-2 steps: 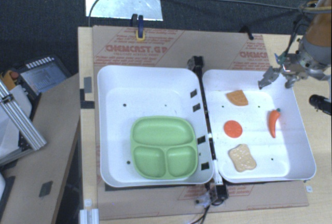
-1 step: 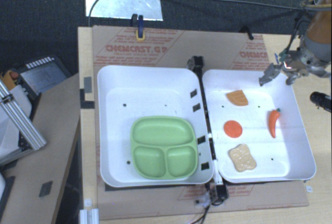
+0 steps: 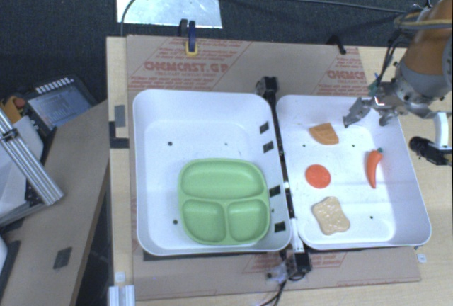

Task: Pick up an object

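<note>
Cardboard-topped bench (image 3: 233, 60), two white bins. We see gripper (image 3: 369, 113) spread open, holding nothing, over right bin (image 3: 407, 227) far edge, near the orange bread slice (image 3: 324, 133).

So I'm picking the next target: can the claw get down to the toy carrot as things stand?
Probably yes. The claw hangs open over the right bin's far corner, and the carrot lies just nearer in that bin, apart from the orange disc and with nothing lying over it.
</note>
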Available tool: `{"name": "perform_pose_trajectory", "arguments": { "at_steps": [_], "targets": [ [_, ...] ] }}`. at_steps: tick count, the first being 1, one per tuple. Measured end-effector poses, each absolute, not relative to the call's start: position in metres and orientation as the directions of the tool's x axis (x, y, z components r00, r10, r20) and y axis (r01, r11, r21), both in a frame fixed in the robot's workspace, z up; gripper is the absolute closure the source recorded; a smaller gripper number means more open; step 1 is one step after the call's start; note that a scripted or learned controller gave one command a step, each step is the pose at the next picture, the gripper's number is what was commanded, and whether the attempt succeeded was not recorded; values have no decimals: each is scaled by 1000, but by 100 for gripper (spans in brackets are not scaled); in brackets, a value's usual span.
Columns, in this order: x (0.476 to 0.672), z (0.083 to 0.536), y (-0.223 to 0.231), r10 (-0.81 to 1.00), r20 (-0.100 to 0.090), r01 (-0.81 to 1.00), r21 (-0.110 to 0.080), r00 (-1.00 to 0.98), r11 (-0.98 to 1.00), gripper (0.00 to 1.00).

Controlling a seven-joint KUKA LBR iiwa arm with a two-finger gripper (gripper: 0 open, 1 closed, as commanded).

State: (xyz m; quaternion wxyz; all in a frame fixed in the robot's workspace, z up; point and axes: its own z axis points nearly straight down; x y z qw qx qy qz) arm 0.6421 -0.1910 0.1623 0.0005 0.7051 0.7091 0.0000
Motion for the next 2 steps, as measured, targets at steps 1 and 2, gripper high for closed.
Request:
{"name": "perform_pose_trajectory", "arguments": {
  "at_steps": [1,2],
  "targets": [
    [641,102,-194,1000,-1,1000,0,-2,2,0],
    [644,91,-195,1000,-1,1000,8,-4,4,0]
  ]
}}
